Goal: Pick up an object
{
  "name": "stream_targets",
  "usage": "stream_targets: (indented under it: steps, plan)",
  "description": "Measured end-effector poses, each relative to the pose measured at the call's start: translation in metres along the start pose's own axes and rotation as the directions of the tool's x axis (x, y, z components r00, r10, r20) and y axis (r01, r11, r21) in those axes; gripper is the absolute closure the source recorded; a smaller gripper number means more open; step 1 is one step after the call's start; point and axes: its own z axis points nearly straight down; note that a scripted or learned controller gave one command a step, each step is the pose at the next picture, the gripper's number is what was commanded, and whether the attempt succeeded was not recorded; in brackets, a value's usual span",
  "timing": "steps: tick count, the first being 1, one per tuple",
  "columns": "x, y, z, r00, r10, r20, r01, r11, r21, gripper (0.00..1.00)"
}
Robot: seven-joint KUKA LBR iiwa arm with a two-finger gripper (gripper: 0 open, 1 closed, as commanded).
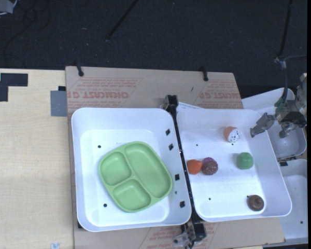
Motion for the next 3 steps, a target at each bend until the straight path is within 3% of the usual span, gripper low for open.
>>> stream_targets:
  steps: [1,3]
  plan:
    - [0.0,0.002,-0.007,1.0,-0.003,0.003,0.003,1.0,-0.013,0.0]
    - [0.011,0.0,0.087,1.0,-0.003,0.001,0.003,1.0,-0.007,0.0]
